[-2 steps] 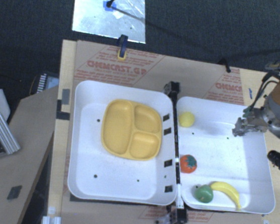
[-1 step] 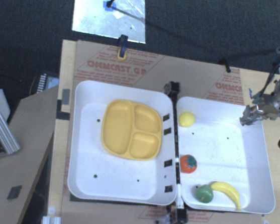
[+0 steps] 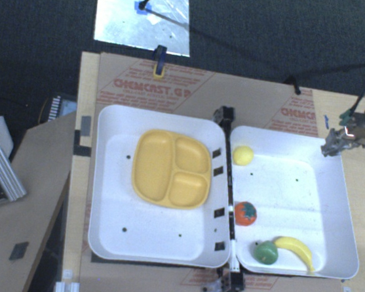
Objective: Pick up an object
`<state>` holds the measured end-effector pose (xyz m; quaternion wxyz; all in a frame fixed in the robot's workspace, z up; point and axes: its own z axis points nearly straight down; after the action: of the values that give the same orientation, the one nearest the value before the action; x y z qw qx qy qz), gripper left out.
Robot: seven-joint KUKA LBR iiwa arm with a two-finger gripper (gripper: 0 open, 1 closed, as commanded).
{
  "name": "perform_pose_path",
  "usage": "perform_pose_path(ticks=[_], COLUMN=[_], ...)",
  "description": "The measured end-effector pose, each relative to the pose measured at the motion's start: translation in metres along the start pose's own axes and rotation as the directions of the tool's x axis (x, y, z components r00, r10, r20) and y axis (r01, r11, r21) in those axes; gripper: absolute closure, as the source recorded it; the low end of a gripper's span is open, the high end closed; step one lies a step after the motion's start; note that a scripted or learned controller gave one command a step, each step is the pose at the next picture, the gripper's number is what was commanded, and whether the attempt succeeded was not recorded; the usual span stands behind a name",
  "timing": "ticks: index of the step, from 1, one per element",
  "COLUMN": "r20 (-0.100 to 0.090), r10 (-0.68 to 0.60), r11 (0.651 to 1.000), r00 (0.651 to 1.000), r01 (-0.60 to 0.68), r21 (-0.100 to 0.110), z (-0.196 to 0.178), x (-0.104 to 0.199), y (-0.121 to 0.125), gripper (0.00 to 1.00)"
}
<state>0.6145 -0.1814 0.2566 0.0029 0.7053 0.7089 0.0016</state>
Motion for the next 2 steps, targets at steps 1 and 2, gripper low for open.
perform_pose_path(ticks=[1, 2], r20=[-0.004, -0.004], r10=[-0.005, -0.005], r11=[1.0, 1.0], r00=[1.0, 1.0], r01=[0.005, 0.005], r21=[0.005, 0.004], z=[0.01, 0.004], x=[0.06, 0.116], y=[0.005, 0.006], gripper=[1.0, 1.0])
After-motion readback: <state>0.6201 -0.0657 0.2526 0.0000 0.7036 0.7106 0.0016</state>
